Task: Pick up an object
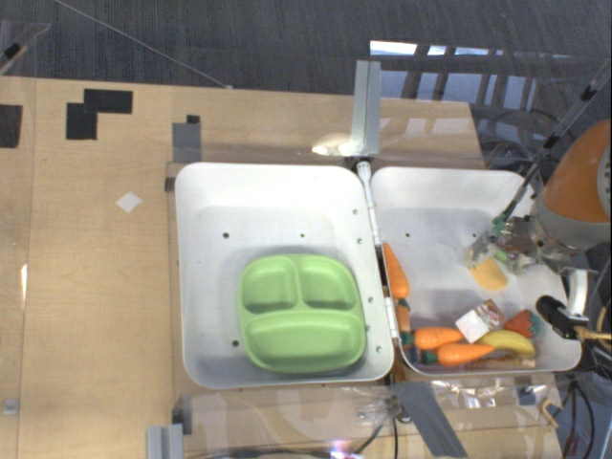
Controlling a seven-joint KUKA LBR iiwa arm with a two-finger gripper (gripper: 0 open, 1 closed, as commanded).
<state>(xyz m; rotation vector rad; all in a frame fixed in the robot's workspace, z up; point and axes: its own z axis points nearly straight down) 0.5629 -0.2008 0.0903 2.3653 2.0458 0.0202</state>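
The arm comes in from the right, its orange band above the right bin. My gripper hangs low over the right side of that bin. Directly beneath its tip is a pale yellow block, touching it or very nearly so; whether it is gripped is unclear. Along the front wall lie two carrots, a banana, a white packet and a red-orange piece. Another carrot rests against the bin's left wall.
The left bin holds a green divided plate toward its front. A metal post stands behind the seam between the bins. Black cables and the arm's body crowd the right edge.
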